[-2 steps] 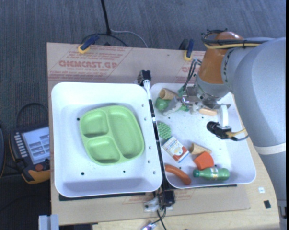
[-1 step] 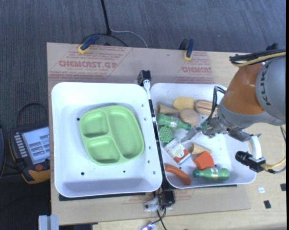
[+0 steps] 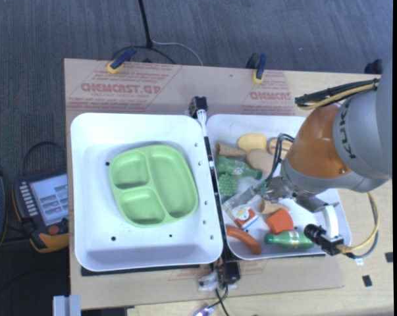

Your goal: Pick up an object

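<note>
**Crowded right bin, one plate in the left**

Grey arm (image 3: 356, 137), orange-banded, looms highest over the right bin (image 3: 317, 252), its gripper (image 3: 267, 191) down among the toys; whether the fingers are parted or closed, or grasp anything, cannot be told. Around it lie one orange hot dog (image 3: 243, 238), one green bottle (image 3: 289, 240), one orange block (image 3: 280, 220), one small carton (image 3: 244, 216), one yellow lemon (image 3: 252, 141). The left bin (image 3: 86, 176) carries one green divided plate (image 3: 153, 184). Both bins sit on a plywood bench (image 3: 119, 87) held by two clamps, above grey carpet (image 3: 53, 18).
</note>
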Controlling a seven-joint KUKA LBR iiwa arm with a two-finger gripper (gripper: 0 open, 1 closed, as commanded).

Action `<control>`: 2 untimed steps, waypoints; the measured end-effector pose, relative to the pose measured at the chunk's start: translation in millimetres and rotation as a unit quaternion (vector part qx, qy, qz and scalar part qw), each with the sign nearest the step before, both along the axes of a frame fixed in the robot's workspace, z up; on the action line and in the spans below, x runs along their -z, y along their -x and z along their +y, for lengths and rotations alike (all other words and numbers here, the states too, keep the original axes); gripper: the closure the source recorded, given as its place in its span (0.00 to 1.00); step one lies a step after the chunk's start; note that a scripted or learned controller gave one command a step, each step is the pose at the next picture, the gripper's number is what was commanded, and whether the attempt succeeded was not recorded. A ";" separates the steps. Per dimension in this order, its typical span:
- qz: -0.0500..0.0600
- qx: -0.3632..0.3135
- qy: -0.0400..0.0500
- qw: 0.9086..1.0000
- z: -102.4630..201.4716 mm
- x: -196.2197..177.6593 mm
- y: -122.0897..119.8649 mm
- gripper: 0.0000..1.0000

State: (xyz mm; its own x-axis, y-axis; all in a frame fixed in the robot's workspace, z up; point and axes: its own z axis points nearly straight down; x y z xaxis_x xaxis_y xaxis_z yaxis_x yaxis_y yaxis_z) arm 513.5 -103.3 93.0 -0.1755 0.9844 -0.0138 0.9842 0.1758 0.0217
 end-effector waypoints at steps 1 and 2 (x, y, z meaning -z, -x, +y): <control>0.012 -0.069 -0.004 0.998 -23.1 -58.8 4.3 0.00; 0.009 -0.053 -0.003 0.999 -24.1 4.9 -75.6 0.00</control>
State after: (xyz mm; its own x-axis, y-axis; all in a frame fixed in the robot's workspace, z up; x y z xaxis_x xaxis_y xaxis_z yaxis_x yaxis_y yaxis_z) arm 589.0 -127.4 88.1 -0.2793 0.9602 -0.0037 0.9602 0.2793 0.0062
